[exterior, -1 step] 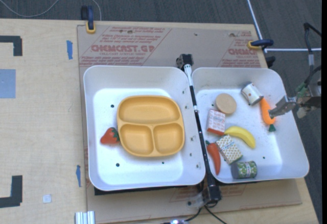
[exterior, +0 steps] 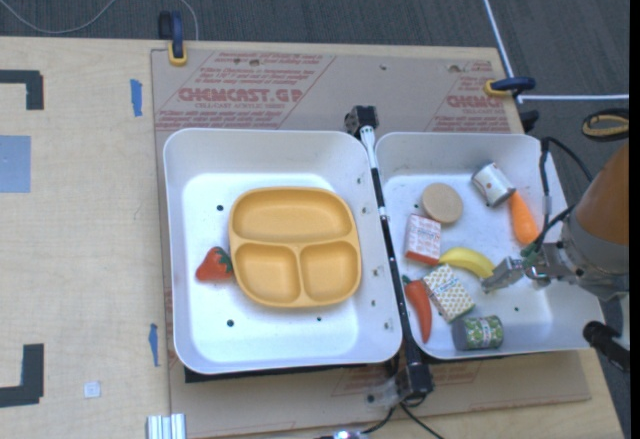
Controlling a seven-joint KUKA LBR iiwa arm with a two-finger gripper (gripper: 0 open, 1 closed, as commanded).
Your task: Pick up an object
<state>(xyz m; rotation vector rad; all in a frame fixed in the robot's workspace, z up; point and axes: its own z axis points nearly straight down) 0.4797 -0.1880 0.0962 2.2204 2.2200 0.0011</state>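
The right bin [exterior: 560,325] holds several small items. They are a yellow banana [exterior: 465,262], an orange carrot [exterior: 523,217], a silver can [exterior: 490,183], a round tan disc [exterior: 441,203], a red and white box [exterior: 423,238], a checkered box [exterior: 449,292], a red pepper [exterior: 421,310] and a green can [exterior: 478,332]. My gripper [exterior: 499,276] hangs low over the right bin, just right of the banana's tip and above the green can. Nothing shows held in it.
In the left bin [exterior: 178,227] lie a yellow three-part plate [exterior: 295,247] and a red strawberry [exterior: 213,266] at the plate's left edge. The arm's orange band [exterior: 608,207] stands over the right bin's right rim. Clamps and cables lie along the bench's back edge.
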